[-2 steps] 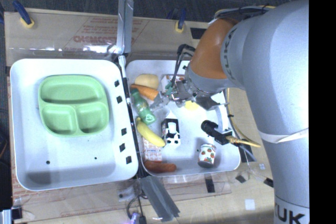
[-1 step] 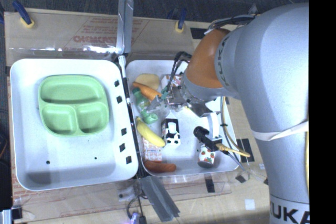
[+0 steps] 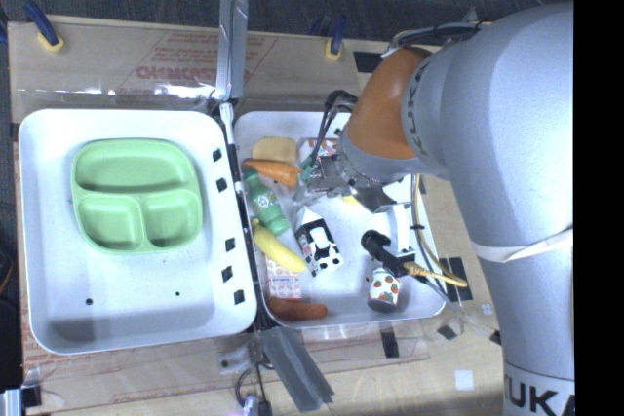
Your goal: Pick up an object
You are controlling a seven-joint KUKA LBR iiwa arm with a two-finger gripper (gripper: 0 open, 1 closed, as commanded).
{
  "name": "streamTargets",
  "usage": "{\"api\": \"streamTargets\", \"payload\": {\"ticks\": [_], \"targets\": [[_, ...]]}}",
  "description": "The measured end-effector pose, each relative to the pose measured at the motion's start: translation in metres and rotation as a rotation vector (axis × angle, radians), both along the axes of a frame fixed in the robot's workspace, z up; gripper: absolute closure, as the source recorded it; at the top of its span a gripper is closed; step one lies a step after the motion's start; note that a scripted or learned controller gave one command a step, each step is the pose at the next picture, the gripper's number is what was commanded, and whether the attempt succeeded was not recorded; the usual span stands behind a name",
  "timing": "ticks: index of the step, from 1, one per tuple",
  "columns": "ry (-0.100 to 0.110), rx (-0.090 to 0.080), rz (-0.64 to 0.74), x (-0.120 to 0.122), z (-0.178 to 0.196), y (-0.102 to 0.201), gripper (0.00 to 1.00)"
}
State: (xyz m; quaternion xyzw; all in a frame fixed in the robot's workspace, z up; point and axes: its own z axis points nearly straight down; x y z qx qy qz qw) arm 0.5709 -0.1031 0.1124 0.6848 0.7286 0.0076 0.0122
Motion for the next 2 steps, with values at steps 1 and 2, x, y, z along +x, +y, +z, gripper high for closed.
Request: {"api": "streamTargets", "payload": {"ticks": [1,2], "targets": [[0.0,0.0,0.0,0.0,0.0,0.0,0.0],[0.032,0.006,-0.068,-0.032,-0.022,-0.008,0.0]]}}
